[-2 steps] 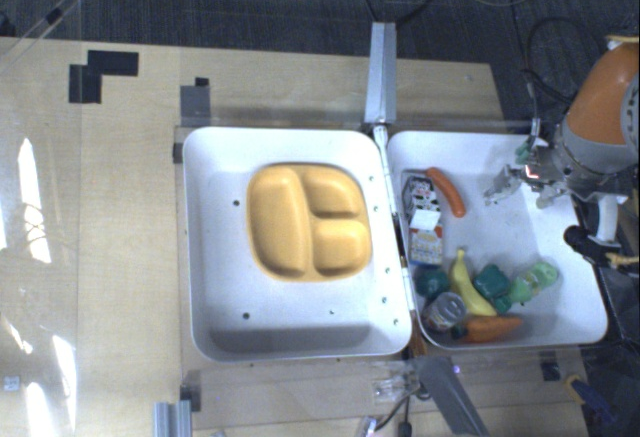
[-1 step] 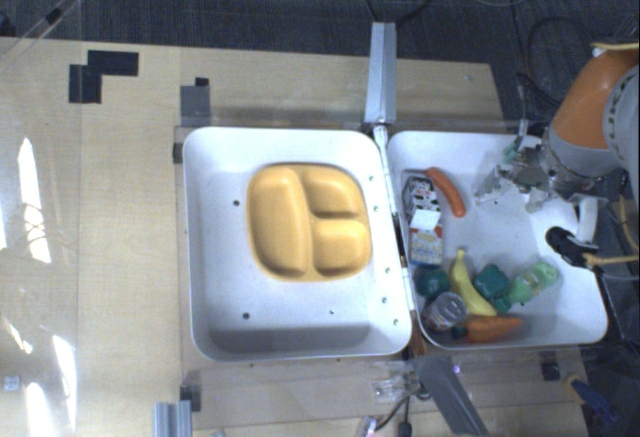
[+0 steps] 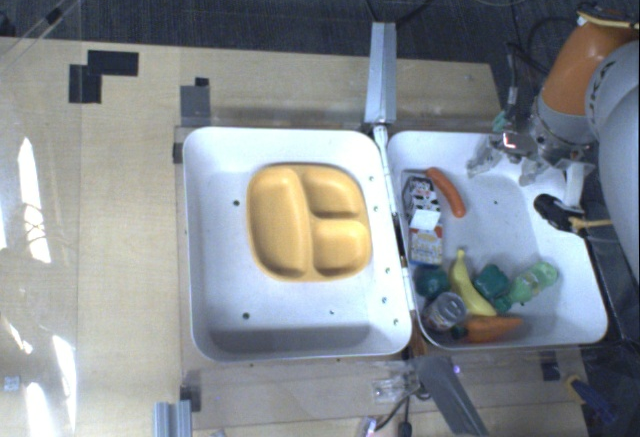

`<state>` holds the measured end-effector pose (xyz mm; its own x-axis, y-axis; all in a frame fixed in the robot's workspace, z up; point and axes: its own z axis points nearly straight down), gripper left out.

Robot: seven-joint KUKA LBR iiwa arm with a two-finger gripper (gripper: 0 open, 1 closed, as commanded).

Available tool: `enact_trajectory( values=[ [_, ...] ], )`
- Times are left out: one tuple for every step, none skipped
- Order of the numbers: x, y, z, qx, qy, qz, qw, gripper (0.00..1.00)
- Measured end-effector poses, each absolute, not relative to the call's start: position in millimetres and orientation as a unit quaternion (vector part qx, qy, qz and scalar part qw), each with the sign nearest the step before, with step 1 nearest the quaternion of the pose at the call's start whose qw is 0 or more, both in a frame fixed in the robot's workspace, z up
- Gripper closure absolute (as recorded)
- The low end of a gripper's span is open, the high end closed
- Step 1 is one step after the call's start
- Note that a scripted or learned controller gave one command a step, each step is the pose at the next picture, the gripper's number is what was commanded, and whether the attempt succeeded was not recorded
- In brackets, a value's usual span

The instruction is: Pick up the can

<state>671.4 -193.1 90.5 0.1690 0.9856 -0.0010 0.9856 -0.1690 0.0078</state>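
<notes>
Left bin: a shallow white plastic bin [image 3: 210, 255] holding a yellow three-compartment tray [image 3: 308, 221] near its middle.
Divider: a grey metal rail [image 3: 381, 75] runs up from between the two bins.
Right bin: a second shallow white bin [image 3: 580, 310] with things crowded along its left wall and near corner.
Upper items: a small printed carton [image 3: 424, 225] lies by the left wall, an orange sausage-shaped toy [image 3: 446, 191] just beside it.
Can: the silver-topped metal can [image 3: 445, 310] stands in the near left corner, touching a yellow banana [image 3: 466, 285] and an orange carrot [image 3: 492, 327].
Nearby: dark green blocks [image 3: 492, 282] and a pale green bottle [image 3: 535, 278] lie to the right.
Gripper: the two-finger gripper [image 3: 525, 157] hovers over the far right corner, well apart from the can; whether its fingers are apart or together, I cannot tell.
</notes>
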Motion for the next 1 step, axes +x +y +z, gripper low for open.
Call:
enact_trajectory(
  values=[
    [609.1, -192.3, 87.2, 0.777, 0.629, 0.002, 0.002, 0.0]
  ],
)
